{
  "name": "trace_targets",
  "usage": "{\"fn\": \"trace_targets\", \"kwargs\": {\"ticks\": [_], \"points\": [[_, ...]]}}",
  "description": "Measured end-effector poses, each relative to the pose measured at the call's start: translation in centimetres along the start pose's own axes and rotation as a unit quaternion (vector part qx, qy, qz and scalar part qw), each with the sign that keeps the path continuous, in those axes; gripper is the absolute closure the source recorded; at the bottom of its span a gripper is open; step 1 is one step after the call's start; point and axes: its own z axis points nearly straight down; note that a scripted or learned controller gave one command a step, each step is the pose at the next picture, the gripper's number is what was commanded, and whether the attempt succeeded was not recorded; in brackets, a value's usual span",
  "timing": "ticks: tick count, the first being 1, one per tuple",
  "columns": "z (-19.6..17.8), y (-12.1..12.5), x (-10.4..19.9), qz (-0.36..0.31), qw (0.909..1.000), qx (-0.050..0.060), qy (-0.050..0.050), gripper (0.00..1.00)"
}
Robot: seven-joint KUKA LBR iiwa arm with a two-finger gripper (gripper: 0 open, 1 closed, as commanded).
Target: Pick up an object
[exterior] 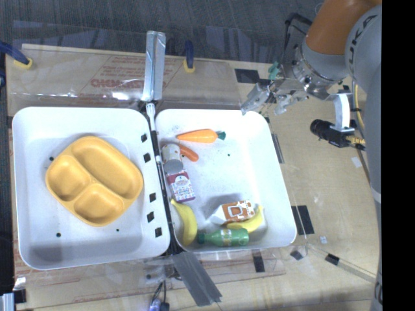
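Gripper [258,102] hangs over the top right corner of the right bin [275,173], fingers spread, nothing between them. Nearest target is the carrot [196,135], lying flat near the bin's top edge, well apart from other items. Probably a light, stiff plastic toy with a smooth, slightly slippery skin; best pinched across the thick middle, not the tapered tip. Bottle [177,173] lies along the left wall. Bananas [185,220], a green bottle [224,238] and a small carton [237,210] crowd the bottom. Yellow tray [94,179] sits in the left bin [26,232].
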Motion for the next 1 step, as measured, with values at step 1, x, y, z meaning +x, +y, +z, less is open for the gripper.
{"fn": "trace_targets", "kwargs": {"ticks": [1], "points": [[11.12,2.46,5.63,-0.091,0.9959,0.000,0.000,0.00]]}}
